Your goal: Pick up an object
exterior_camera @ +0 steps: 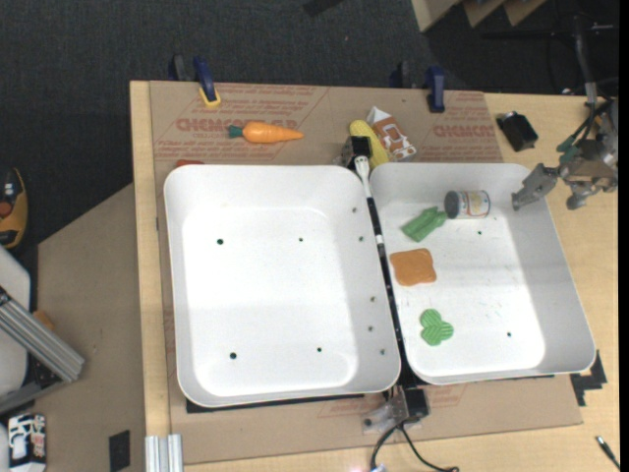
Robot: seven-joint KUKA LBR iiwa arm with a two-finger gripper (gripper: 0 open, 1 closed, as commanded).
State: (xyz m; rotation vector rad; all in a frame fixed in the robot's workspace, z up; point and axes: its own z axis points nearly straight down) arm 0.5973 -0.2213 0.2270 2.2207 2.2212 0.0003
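The right bin (550,293) holds several small objects. A green block (425,224) lies beside a small grey can (468,204) on its side near the far wall. An orange slab (413,266) sits lower, and a green clover-shaped piece (434,328) lies nearer the front. My gripper (554,191) hovers over the bin's far right rim, to the right of the can. Its fingers stand open with nothing between them.
The left bin (187,264) sits beside the right one. Behind the bins on the cardboard lie a toy carrot (265,133), a yellow banana (362,136) with a small carton (391,138), and a black item (516,129). Blue clamps (206,85) grip the far edge.
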